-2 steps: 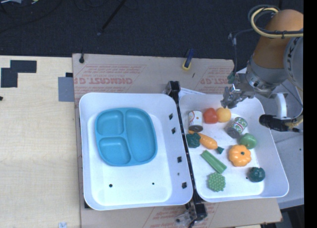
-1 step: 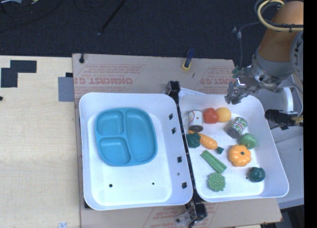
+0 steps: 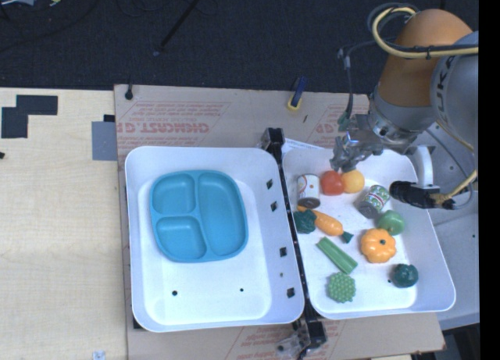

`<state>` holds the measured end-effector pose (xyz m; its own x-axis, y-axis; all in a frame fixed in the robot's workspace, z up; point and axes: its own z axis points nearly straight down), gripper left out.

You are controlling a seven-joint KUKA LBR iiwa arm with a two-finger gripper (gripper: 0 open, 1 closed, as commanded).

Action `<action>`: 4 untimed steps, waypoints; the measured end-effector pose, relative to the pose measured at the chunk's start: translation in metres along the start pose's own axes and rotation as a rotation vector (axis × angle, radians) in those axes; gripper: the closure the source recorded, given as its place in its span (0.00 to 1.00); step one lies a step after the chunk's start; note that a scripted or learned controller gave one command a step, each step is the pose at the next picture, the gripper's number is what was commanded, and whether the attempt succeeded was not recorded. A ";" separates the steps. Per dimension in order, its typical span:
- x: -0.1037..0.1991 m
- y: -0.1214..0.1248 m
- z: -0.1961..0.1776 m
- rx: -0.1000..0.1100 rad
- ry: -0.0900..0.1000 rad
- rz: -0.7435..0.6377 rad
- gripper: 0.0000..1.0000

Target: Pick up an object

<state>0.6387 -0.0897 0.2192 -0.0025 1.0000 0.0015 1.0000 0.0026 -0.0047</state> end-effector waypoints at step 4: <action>0.070 0.000 -0.015 -0.003 -0.001 -0.001 1.00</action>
